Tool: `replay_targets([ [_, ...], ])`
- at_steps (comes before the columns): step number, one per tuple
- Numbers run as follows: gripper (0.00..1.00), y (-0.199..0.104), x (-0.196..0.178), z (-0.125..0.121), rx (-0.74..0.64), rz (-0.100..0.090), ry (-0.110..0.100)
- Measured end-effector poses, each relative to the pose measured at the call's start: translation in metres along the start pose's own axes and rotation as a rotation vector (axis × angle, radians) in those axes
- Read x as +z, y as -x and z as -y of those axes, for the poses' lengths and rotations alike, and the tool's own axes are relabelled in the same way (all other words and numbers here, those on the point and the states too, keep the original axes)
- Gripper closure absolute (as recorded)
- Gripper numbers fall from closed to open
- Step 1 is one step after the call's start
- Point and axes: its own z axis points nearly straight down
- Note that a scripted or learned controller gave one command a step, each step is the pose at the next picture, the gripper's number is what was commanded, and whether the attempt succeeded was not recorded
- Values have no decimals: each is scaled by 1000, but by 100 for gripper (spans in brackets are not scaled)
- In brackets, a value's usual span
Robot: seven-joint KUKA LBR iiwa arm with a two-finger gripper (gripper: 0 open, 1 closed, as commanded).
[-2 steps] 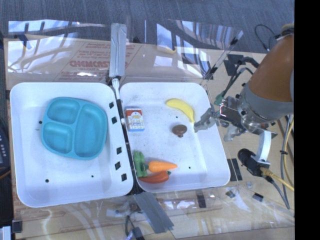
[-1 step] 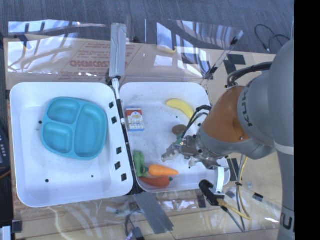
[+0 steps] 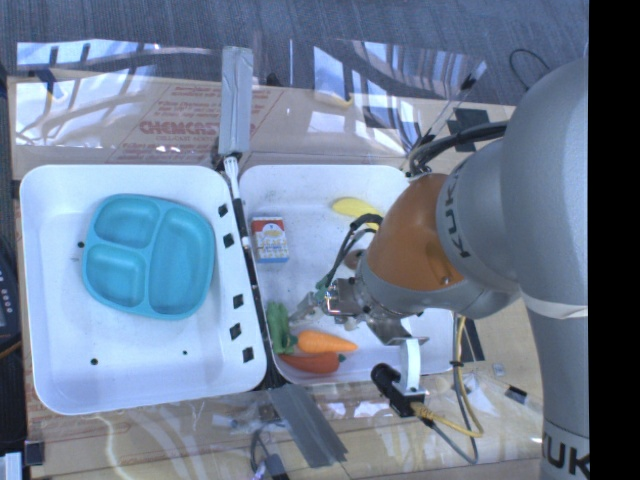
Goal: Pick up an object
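The right bin (image 3: pixel 300 183) holds a small white carton with red and blue print (image 3: pixel 269 239), and a yellow banana (image 3: pixel 352 206) partly hidden behind the arm. At its front left corner lie a green vegetable (image 3: pixel 277 326), an orange carrot (image 3: pixel 322 343) and a red piece (image 3: pixel 310 363) under the carrot. My gripper (image 3: pixel 325 303) hangs low over that corner, just above the carrot and right of the green vegetable. Nothing can be made out between its tips.
The left bin (image 3: pixel 50 368) holds a light blue divided plate (image 3: pixel 150 255). A grey divider with black clips (image 3: pixel 240 268) separates the bins. The orange-banded wrist (image 3: pixel 415 248) covers the right half of the right bin.
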Motion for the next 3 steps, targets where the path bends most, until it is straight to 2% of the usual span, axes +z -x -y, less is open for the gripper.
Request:
replay_targets([
  [1,0,-2,8,1,-95,-2,-3],
  [2,0,-25,-92,3,-355,3,4],
  [3,0,3,9,0,-354,2,3],
])
